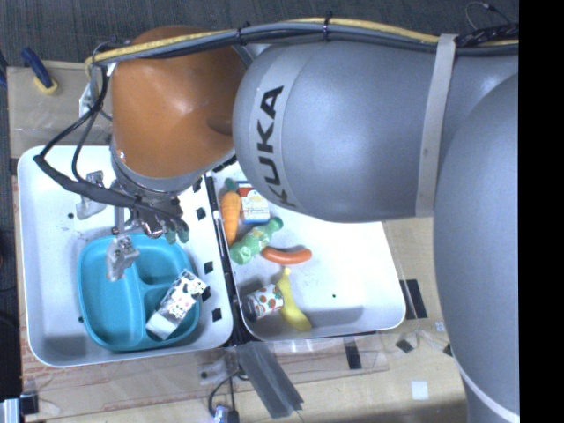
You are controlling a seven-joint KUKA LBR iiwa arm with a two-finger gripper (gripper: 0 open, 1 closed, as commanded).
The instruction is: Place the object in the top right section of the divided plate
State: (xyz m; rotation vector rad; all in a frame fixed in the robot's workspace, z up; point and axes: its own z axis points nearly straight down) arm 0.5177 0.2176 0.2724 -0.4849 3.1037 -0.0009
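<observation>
**Spotted carton (178, 304) loose in the plate, not yet in the top right section**

You had the gripper (121, 261) hanging over the blue divided plate (99, 300). You could not tell whether it stood apart or together, and nothing showed held in it. The white, black-spotted carton lay on its side just below and to the right of the gripper, slanted across the plate's lower right section. Its upper end was near the ridge that bounds the top right section, which sat directly right of the gripper. By my judgement, your risk was that a grasp on that slanted carton would slip. It could also push the carton over the plate's rim into the white bin (40, 263), with the bulky wrist hiding much of the approach from you.
</observation>
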